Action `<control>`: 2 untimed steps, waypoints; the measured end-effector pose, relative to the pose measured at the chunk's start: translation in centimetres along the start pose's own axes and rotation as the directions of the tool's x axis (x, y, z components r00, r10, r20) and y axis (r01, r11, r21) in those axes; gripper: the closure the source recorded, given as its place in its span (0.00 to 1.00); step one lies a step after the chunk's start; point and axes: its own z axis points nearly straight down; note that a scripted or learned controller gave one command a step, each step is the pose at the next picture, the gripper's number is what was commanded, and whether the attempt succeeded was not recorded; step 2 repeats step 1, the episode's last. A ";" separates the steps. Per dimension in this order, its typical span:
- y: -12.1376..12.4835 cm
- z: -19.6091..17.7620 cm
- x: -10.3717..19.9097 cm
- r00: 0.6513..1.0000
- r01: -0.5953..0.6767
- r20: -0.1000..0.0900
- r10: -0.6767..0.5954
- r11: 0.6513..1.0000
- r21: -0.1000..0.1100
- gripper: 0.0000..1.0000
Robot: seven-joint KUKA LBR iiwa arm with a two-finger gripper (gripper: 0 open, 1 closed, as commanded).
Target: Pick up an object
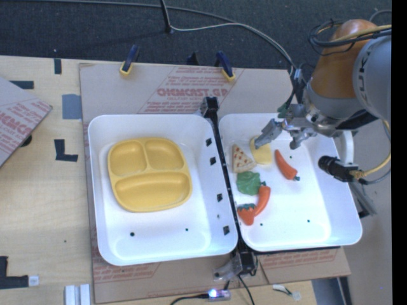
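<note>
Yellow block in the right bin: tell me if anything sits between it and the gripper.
Nothing visible does. The gripper hangs just above and right of the yellow block. The pizza slice lies against the block's left side and the red pepper just to its right, crowding it without covering it.

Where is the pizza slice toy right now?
The pizza slice lies in the right bin, near its left wall, beside the yellow piece and above the green toy.
</note>
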 end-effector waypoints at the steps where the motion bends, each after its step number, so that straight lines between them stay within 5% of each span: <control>1: -1.1 -10.1 -2.1 0.999 -0.050 0.001 0.050 0.999 -0.009 0.00; 2: -1.1 -10.1 -2.1 0.999 -0.050 0.001 0.050 0.999 -0.009 0.00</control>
